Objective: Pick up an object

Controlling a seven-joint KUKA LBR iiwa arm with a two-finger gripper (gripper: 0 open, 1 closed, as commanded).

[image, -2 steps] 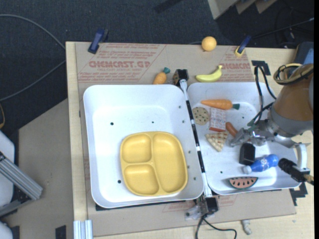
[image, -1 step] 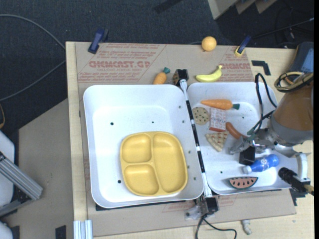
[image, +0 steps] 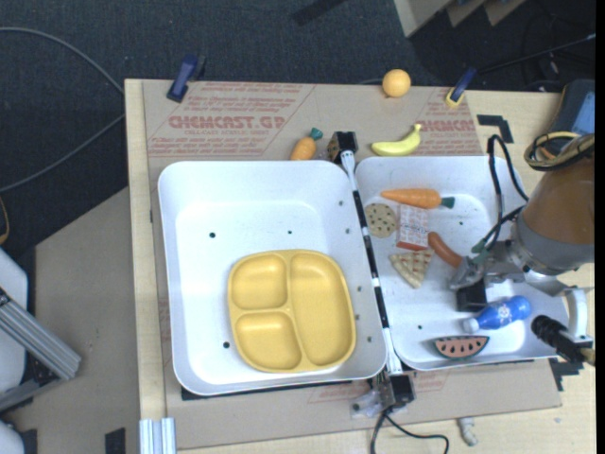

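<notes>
The tool [image: 470, 277] is down in the right bin [image: 473, 173], lower right of frame, just beside the sausage [image: 442, 248], blue bottle [image: 501, 313] right below it; can't tell how wide it's open, or whether it's got anything

The bench [image: 236, 121] top looks like matt brown board with red print. The left bin [image: 189, 253] and right bin [image: 473, 183] are smooth white plastic with a soft sheen. The tray [image: 291, 308] is smooth yellow plastic, slightly glossy. The carrot [image: 413, 198], banana [image: 397, 144] and sausage [image: 444, 249] look like smooth moulded plastic. The waffle [image: 411, 268] has a ridged, rougher face. The bottle [image: 501, 313] is glossy blue. The packet [image: 413, 225] may be printed paper or film. The arm [image: 558, 225] has a smooth casing with a dull sheen. The floor [image: 95, 26] is dark, matt carpet.
</notes>
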